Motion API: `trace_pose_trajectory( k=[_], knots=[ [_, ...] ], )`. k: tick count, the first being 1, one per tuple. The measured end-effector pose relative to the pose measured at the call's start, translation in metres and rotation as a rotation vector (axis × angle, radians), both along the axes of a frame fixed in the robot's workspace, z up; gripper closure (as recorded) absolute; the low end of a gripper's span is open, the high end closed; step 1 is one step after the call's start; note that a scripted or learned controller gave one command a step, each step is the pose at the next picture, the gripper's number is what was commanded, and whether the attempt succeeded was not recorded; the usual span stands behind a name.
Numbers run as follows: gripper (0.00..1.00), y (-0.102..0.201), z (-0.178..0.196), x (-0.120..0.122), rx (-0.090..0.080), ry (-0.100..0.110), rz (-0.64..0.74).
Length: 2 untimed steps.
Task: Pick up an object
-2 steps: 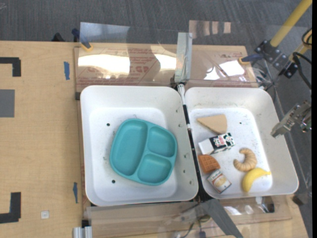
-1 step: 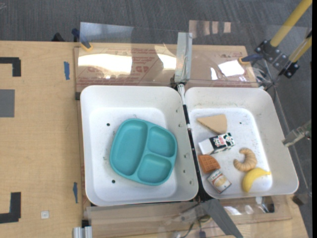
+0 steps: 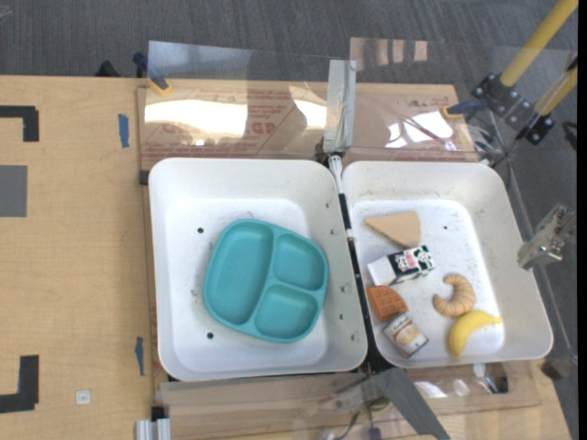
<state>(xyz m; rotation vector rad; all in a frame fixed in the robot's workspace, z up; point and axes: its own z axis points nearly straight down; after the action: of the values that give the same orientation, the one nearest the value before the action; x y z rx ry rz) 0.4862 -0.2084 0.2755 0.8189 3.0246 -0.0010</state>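
Note:
The right bin [image 3: 488, 200] holds several small objects. A tan wedge of toy bread [image 3: 395, 227] lies at its upper left. Below it sits a small black-and-white carton [image 3: 402, 264], then an orange-brown waffle piece [image 3: 386, 301] and a small can [image 3: 406, 335] on its side. A toy croissant [image 3: 456, 294] lies right of the carton, with a yellow lemon-like fruit [image 3: 472, 331] just below it near the bin's front right corner. In the left bin [image 3: 179, 218] a teal divided plate [image 3: 266, 280] lies flat.
Clear plastic panels [image 3: 238, 108] stand behind both bins, with a metal post [image 3: 339, 108] between them. A yellow pole with a black clamp [image 3: 527, 53] crosses the top right. A small metal bracket [image 3: 548, 238] sits just outside the right bin's right wall.

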Motion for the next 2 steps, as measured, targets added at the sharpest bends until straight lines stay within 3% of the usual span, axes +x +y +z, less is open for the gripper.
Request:
trace_pose_trajectory(
  k=[1, 2],
  knots=[
    [1.00, -0.0153, -0.0199, -0.0026, 0.004, 0.007, -0.262],
    [1.00, -0.0149, -0.0231, -0.0057, 0.005, 0.003, -0.873]
  ],
)
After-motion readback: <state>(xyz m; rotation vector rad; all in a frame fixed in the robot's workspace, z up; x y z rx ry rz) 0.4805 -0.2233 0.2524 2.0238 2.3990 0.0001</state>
